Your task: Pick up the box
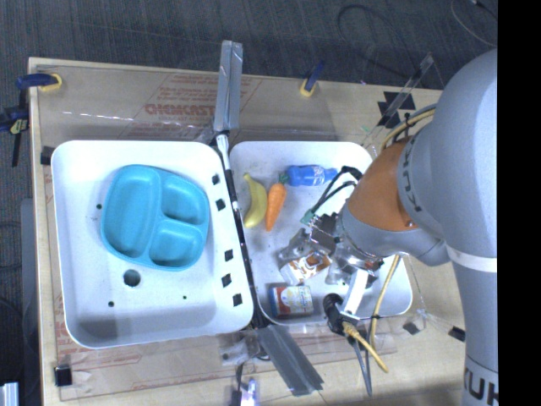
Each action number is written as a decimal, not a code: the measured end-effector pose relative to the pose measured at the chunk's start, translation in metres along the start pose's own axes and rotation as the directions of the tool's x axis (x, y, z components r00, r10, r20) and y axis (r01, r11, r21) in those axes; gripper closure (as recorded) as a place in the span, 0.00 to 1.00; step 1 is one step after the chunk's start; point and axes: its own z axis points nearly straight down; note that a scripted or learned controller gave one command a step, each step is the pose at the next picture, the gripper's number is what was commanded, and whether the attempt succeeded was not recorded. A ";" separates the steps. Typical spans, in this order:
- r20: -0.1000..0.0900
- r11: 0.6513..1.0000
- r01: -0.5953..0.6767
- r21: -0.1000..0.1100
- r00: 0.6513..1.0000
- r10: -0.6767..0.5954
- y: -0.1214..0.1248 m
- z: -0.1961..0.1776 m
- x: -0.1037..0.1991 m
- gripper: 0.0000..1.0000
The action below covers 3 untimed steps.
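Note:
In the right bin [254, 155], a small orange-and-white box [306, 266] lies near the middle, partly hidden under the gripper. The gripper [311, 242] hangs low over the box, right at its upper edge, at the end of the grey arm with its orange band [380, 201]. Whether the gripper touches the box cannot be made out.
A yellow banana [253, 201], an orange carrot [274, 205] and a blue bottle [306, 175] lie in the right bin's far part. A can [294, 299] lies on its side at the near wall. The left bin [76, 311] holds a blue divided plate [156, 216].

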 end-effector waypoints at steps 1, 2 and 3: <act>0.001 0.995 -0.098 -0.012 0.995 0.098 -0.022 0.035 0.041 0.00; 0.002 0.995 -0.095 -0.010 0.995 0.095 -0.021 0.027 0.040 1.00; 0.002 0.997 -0.076 0.002 0.997 0.076 -0.033 -0.060 0.153 1.00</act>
